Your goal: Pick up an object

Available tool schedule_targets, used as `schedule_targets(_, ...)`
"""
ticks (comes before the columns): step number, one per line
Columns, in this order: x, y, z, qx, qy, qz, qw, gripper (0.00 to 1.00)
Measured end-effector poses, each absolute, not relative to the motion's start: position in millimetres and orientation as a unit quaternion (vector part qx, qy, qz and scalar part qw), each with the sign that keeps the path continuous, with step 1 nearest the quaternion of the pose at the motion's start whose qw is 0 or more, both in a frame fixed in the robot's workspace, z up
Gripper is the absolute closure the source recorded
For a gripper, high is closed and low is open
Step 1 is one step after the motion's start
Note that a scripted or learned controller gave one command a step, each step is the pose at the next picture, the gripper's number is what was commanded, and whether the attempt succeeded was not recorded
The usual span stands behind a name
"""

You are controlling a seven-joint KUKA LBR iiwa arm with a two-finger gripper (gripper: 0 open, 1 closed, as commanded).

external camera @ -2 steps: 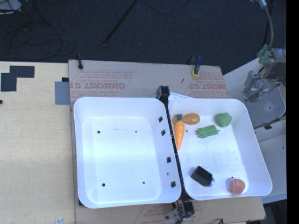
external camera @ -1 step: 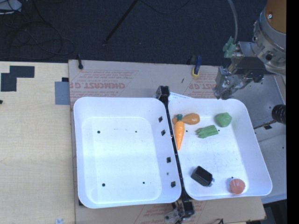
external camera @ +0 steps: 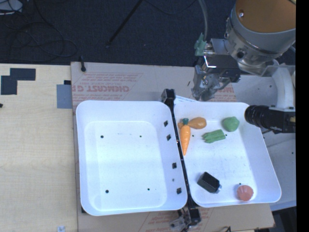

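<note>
The right bin [external camera: 263,149] holds an orange carrot [external camera: 185,137] with a green top against its left wall, an orange lump [external camera: 197,123] beside it, a long green piece [external camera: 214,136], a round green piece [external camera: 231,123], a black block [external camera: 209,182] and a pink-orange ball [external camera: 245,192]. My gripper [external camera: 206,92] hangs above the bin's far edge, raised clear of the objects, up and right of the carrot. Nothing shows between its fingers.
The left bin [external camera: 91,129] lies beside the right one, with a black divider strip [external camera: 176,149] between them. A black cylinder [external camera: 268,117] juts in at the right bin's far right edge. Cardboard [external camera: 116,83] lies under both bins.
</note>
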State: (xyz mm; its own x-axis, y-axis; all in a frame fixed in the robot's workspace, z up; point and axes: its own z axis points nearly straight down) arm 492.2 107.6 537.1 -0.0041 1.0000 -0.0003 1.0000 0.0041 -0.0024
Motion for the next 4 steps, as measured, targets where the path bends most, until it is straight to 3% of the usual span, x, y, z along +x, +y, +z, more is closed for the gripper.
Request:
schedule_targets(1, 475.2, 173, 537, -0.705, -0.709, 0.0010, 0.001, 1.00)
schedule_targets(2, 475.9, 226, 536, -0.706, -0.708, 0.0011, 0.001, 1.00)
schedule_targets(3, 523.4, 245, 537, -0.707, -0.707, 0.0012, 0.000, 1.00)
schedule_targets(4, 472.6, 243, 403, -0.706, -0.708, 0.0098, 0.003, 1.00)
